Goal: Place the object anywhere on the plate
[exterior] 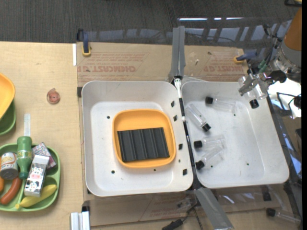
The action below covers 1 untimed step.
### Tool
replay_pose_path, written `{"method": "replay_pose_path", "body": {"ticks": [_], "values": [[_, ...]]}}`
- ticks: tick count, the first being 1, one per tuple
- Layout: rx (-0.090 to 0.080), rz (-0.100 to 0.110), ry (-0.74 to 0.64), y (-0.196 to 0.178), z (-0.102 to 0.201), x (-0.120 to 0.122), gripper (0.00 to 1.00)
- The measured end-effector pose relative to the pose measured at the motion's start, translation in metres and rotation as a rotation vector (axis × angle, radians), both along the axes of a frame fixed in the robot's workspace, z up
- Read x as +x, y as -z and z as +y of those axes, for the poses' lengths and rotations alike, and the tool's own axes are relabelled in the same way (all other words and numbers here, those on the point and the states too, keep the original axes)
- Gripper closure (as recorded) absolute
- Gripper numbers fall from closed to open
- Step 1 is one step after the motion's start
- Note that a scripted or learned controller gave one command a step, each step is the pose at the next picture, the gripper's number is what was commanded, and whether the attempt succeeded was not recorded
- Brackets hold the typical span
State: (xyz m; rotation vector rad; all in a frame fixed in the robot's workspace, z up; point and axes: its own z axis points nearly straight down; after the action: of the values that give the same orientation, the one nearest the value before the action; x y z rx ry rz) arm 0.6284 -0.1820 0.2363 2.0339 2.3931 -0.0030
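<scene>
hovering at the top right corner of the right bin [283,176], the claw [253,91] has what looks like a small black-capped piece at its tip, but it's too small and blurry to tell whether it is holding anything. the task objects, clear vials with black caps [200,119], lie loose in the right bin: one near the top, one by the left wall, two lower left. the orange plate [144,119] with its dark ribbed insert [144,144] sits mid left bin [96,128], well apart. judgement: grab a vial across its narrow body, lift clear of the divider walls between the bins, then cross left. the plate is broad and open, so a centre drop is safest; round vials may roll toward the rim.
</scene>
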Motion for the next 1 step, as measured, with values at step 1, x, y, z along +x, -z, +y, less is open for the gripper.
{"method": "replay_pose_path", "body": {"ticks": [1], "values": [[0.000, -0.001, -0.210, 0.0015, -0.0403, 0.0306, 1.00]]}}
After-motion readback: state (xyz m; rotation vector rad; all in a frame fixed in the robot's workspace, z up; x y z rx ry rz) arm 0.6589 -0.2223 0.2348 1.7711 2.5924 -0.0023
